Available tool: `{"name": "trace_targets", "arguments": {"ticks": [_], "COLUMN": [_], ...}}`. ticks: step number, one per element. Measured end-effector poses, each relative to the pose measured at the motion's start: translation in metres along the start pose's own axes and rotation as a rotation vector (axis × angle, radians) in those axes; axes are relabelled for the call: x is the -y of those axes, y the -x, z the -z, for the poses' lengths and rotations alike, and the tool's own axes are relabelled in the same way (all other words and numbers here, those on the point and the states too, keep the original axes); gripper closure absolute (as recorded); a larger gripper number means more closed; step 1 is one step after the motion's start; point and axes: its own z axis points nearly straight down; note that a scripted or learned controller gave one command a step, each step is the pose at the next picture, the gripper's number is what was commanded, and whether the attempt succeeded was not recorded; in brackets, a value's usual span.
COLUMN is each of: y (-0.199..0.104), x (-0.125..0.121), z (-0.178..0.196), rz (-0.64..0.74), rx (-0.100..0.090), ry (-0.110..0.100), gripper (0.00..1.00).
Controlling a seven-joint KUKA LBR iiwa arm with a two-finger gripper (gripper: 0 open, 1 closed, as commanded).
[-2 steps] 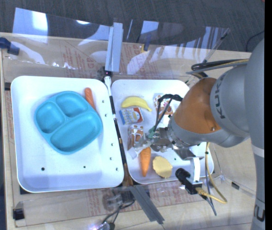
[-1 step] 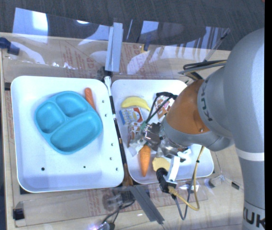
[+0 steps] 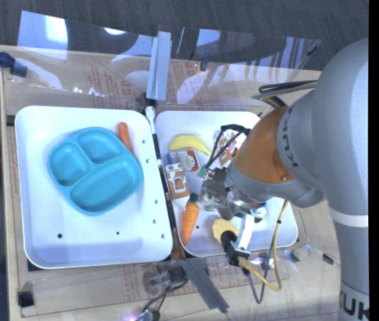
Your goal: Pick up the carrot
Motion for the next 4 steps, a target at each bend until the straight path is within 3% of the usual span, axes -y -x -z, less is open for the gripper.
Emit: {"name": "trace_targets", "arguments": {"ticks": [1, 2, 3, 4], "y": [-0.021, -0.020, -0.031, -0.031], "x": [-0.011, -0.011, -0.014, -0.014], "z": [0.021, 0.021, -0.019, -0.011], "rz": [0.207, 0.206, 0.183, 0.186], "rx": [0.007, 0.007, 0.012, 0.009], "ry": [-0.037, -0.036, -0.010, -0.014], "gripper": [1.00, 0.00, 0.00, 1.00]}}
